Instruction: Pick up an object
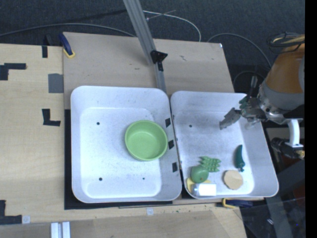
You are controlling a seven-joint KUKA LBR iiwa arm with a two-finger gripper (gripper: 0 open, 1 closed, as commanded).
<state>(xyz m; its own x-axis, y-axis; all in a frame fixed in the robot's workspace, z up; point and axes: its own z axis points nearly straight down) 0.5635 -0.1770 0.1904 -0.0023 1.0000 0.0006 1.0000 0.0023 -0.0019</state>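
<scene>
Nearest, one white block (206, 189) lies in the right bin (198, 108) beside one green toy (204, 169), one tan disc (233, 179) and one dark green piece (239, 157). One green bowl (145, 140) sits in the left bin (89, 113). One gripper (238, 119) hovers spread, holding nothing.

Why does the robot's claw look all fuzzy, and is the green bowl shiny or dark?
In the camera view, the claw looks soft and smeared at its tips, so its shape is hard to make out; the green bowl is lit evenly, with a darker shade inside its rim and no bright glare; the small things in the right bin look a bit grainy.
</scene>
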